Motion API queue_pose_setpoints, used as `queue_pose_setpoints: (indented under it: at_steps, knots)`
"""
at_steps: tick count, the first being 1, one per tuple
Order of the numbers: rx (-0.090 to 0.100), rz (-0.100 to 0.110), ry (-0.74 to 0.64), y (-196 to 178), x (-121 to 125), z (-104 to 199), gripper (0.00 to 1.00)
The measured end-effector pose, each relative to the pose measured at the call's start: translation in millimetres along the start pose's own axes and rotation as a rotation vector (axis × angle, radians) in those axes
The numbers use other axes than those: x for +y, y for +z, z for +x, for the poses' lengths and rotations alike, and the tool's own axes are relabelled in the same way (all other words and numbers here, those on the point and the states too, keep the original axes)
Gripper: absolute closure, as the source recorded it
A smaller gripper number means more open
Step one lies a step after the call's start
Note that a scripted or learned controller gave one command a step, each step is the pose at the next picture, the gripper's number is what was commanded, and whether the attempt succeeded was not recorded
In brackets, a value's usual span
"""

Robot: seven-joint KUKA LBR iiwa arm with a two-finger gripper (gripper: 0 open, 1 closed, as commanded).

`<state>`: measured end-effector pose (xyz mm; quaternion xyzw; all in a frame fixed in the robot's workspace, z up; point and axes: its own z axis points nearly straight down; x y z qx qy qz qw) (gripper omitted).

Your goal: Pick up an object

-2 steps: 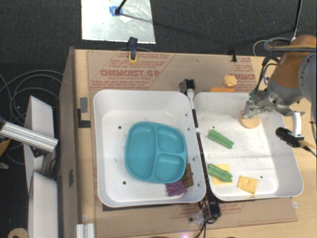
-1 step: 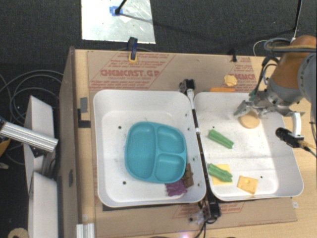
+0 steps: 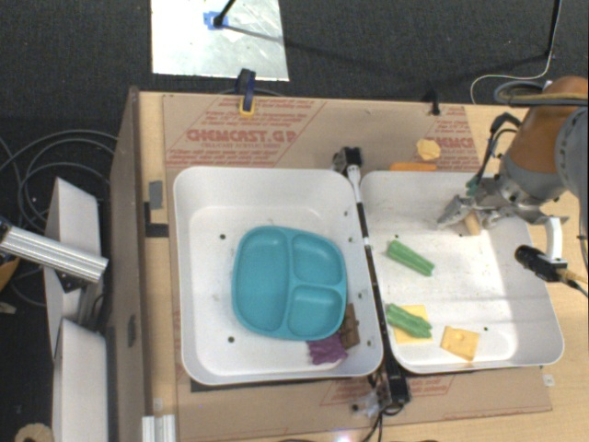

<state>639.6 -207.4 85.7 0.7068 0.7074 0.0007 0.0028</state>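
The bench [image 3: 276, 122] carries two white bins side by side.

In the left bin [image 3: 198, 247] a teal plate [image 3: 290, 282] with three compartments lies near the middle, a little toward the front edge. At the front right corner of this bin, just beside the plate, there is a small purple piece [image 3: 324, 350], and a small brown piece [image 3: 351, 331] touches it at the right wall.

In the right bin [image 3: 515, 334] there are four small things. A green piece [image 3: 409, 257] lies tilted near the middle of the left half. Nearer the front edge, a second green piece [image 3: 407, 321] lies on top of a yellow piece [image 3: 416, 315], which shows under it. To the right of these, close to the front edge, lies an orange-yellow block [image 3: 459, 342]. All of them are well apart from the gripper.

On the bench behind the right bin, a yellow object [image 3: 428, 148] lies near the back edge, and a flat orange object [image 3: 412, 166] lies just at the back rim of the bin.

The gripper [image 3: 469, 214] is low over the back part of the right bin, near its right side. Its fingers look spread narrowly, and I see no object between them. The grey arm [image 3: 543, 155] reaches in from the right edge.
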Motion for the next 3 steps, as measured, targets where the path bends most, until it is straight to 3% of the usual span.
queue_pose_setpoints:
  at_steps: [1, 2, 3]
  knots:
    - [0.000, -0.003, -0.002, -11, 1, 1, 1.00]
    - [0.005, -0.001, -0.009, -59, -1, 66, 1.00]
    - [0.006, 0.002, -0.012, -102, -20, 159, 1.00]
